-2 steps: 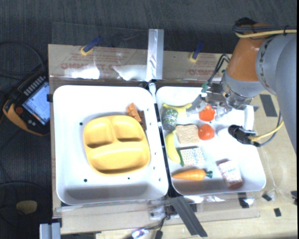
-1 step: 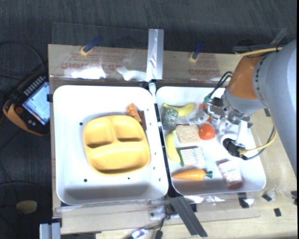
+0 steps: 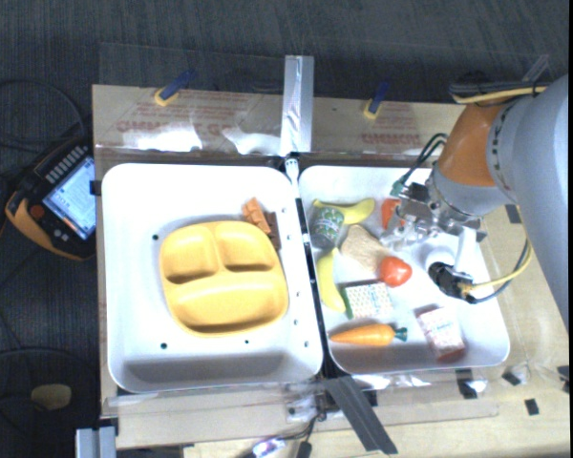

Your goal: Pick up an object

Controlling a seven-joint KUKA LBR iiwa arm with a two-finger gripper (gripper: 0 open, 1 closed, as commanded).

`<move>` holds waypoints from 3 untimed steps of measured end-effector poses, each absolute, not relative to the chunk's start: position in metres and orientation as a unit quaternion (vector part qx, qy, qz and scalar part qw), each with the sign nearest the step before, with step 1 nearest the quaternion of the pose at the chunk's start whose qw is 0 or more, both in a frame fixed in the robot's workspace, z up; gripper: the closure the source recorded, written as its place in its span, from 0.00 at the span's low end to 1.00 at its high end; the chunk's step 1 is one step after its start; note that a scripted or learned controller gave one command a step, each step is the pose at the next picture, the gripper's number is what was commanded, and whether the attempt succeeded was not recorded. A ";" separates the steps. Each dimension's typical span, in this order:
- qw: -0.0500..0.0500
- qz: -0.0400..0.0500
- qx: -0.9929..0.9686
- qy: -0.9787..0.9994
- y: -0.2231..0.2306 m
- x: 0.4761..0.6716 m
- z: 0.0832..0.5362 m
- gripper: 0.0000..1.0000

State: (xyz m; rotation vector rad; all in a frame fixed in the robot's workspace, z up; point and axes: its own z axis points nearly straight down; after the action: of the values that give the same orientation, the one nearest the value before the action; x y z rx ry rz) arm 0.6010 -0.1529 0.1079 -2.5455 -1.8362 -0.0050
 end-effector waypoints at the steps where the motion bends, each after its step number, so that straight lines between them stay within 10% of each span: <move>1: 0.002 -0.002 -0.811 -0.585 -0.153 0.601 0.108 0.00; 2: -0.002 -0.002 -0.754 -0.657 -0.135 0.535 0.099 0.00; 3: 0.000 -0.003 -0.754 -0.657 -0.134 0.535 0.107 1.00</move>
State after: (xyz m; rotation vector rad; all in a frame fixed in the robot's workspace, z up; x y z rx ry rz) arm 0.5350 -0.1344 0.1072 -2.3684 -2.0652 -0.0096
